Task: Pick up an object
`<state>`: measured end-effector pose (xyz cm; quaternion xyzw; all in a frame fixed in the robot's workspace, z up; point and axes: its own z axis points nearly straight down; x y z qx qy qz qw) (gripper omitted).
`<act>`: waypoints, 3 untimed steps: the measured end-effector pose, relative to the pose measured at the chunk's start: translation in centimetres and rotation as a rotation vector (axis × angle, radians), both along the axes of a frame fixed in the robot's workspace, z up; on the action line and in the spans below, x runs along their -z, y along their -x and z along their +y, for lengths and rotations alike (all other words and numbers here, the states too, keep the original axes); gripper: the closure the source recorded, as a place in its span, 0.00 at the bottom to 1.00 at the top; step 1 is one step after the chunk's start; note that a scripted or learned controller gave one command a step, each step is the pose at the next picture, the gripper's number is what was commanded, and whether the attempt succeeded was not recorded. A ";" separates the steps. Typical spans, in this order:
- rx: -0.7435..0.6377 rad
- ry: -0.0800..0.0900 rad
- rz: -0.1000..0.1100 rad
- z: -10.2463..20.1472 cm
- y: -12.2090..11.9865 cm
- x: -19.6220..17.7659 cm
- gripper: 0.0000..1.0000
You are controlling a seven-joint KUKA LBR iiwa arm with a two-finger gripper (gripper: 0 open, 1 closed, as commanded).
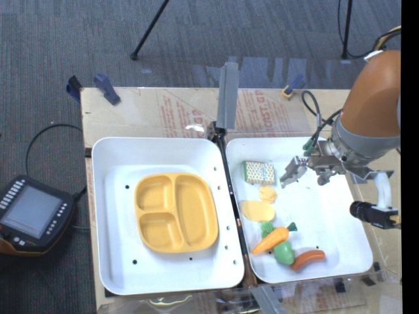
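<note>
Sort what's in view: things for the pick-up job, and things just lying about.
For the job: tool, carrot, sausage, green packet, yellow pieces, right bin.

Lying about: yellow divided plate, left bin, handheld pendant, blue clamps.

Both bins (pixel 105 175) are plain white. The divided plate (pixel 175 211) in the left one is mustard yellow. In the right bin, a small packet (pixel 260 172) is green with a pale speckled pattern, two soft lumps (pixel 258 210) are pale yellow, the carrot (pixel 270 239) is orange with a green top, and the sausage (pixel 308 258) is reddish orange. The arm (pixel 373 103) shows orange above grey.
</note>
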<state>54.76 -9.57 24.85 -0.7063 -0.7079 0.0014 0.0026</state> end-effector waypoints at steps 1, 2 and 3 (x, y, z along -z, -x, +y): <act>0.003 -0.001 0.009 1.2 3.9 11.1 0.00; -0.170 -0.002 0.003 1.1 5.8 16.4 0.00; -0.165 -0.003 0.003 1.0 5.8 15.4 1.00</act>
